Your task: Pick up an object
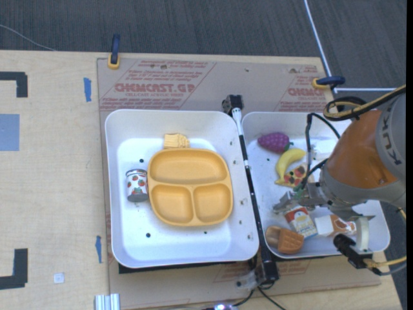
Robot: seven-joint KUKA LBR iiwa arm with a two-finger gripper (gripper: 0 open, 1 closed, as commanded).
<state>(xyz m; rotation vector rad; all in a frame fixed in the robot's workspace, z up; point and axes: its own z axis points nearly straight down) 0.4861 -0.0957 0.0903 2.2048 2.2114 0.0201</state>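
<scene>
The right bin [361, 241] holds a bunch of purple grapes [273, 141], a yellow banana [288, 162], a small red and yellow toy [297, 175], a red and white carton [301, 223], a brown bread-like piece [284, 239] and an orange and white packet [341, 225]. My gripper [288, 203] hangs low over the middle of this bin, just above the carton and below the banana. The grey and orange arm [361, 160] covers the bin's right part.
The left bin [122, 173] contains a yellow divided plate [190, 186], a small strawberry-print can [136, 185] to its left and a tan piece [175, 141] at its far edge. A black divider clip [232, 102] sits between the bins.
</scene>
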